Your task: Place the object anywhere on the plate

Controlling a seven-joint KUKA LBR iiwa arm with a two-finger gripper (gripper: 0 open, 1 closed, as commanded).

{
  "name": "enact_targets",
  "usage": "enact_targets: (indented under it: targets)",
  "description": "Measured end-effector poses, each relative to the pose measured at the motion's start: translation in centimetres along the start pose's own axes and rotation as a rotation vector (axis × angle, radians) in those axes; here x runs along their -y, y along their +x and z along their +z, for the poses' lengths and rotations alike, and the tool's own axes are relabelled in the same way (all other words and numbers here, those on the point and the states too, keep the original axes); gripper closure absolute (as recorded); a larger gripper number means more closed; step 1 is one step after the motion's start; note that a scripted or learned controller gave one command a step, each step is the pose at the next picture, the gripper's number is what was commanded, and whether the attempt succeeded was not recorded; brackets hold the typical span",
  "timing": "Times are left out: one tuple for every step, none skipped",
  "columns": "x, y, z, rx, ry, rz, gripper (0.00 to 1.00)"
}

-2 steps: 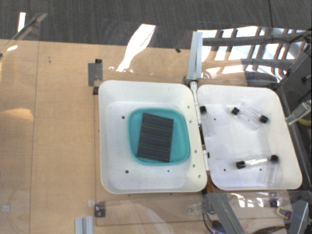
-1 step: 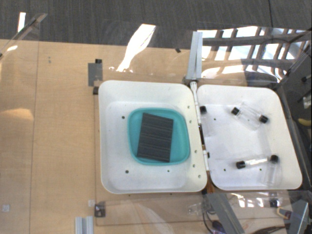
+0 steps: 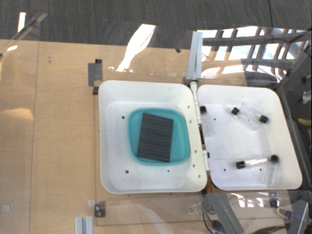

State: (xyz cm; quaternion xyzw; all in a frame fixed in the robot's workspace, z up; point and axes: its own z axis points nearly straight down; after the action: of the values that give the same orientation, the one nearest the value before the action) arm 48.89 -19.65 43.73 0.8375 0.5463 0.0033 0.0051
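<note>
Camera view looks down on a wooden table (image 3: pixel 48 130) carrying two white bins side by side. Left bin (image 3: pixel 112 174) holds a teal plate (image 3: pixel 183 147), roughly square with rounded corners, sitting near the bin's middle. On that plate lies a dark ribbed slab (image 3: pixel 155 137), flat, tilted slightly off the plate's edges and wholly inside its rim. Right bin (image 3: pixel 219 130) holds two clear tubes with black caps: one (image 3: pixel 249 114) near the far side, one (image 3: pixel 257 162) near the front, well apart from each other and from the plate.

I judge the task done or all but done: the slab, which I take to be the object, rests on the plate with nothing touching it. What the gripper is doing I cannot tell. If the tubes were meant instead, both are yet to be moved.
</note>
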Motion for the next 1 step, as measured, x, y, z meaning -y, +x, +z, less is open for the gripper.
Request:
enact_targets:
  targets:
    - [0.01,0.00,0.01,0.000,0.000,0.125,0.00]
